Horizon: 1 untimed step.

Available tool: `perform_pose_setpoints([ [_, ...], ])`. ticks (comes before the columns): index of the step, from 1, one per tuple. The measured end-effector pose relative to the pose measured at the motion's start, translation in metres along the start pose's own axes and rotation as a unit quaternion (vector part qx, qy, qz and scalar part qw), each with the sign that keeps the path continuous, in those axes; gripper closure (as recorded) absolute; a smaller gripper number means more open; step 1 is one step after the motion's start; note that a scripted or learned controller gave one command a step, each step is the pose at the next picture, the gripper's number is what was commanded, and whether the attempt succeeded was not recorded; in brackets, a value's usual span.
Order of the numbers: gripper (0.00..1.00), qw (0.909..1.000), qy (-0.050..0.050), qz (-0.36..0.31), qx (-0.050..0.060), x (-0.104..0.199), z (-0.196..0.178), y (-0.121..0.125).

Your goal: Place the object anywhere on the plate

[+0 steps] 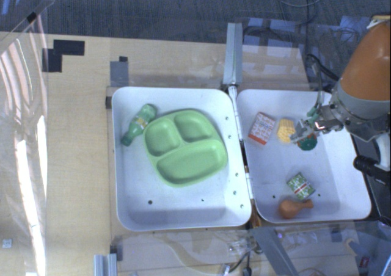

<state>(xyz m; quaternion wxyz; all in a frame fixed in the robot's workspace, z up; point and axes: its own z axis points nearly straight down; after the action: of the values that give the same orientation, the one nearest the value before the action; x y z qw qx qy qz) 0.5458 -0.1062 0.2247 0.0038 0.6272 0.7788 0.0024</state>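
Pale wooden bench top point(73, 165) is carrying two shallow white bins side by side, and we are looking down on them at a slant, with dark carpet running along the far side. We are seeing the left white bin point(183, 214) holding a light green three-compartment plastic plate point(185, 146), which is lying well inside the walls with bare white floor open toward the near edge and the left side. A small green plastic bottle point(138, 124) is lying just beside the plate's upper-left rim, its long axis slanting from upper right to lower left. In the right white bin point(342, 207) we are finding a red-and-white printed card packet point(263, 127), a yellow corn-like piece point(285, 130) just beside it, a small green-and-white patterned box point(301, 185) and an orange-brown drumstick-shaped toy point(295, 207) near the front wall, its long axis running roughly left to right. The grey arm with its orange band is reaching in from the right, wrist pointing left, and its two-finger gripper point(305, 136) is hanging over a small dark teal round object point(307, 143) beside the yellow piece; we cannot tell how its jaws are standing.
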Motion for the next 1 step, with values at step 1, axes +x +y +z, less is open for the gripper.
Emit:
perform_pose_setpoints([
  [1,1.00,0.9997,0.001,-0.026,0.002,0.0685,0.0396,0.0594],
])
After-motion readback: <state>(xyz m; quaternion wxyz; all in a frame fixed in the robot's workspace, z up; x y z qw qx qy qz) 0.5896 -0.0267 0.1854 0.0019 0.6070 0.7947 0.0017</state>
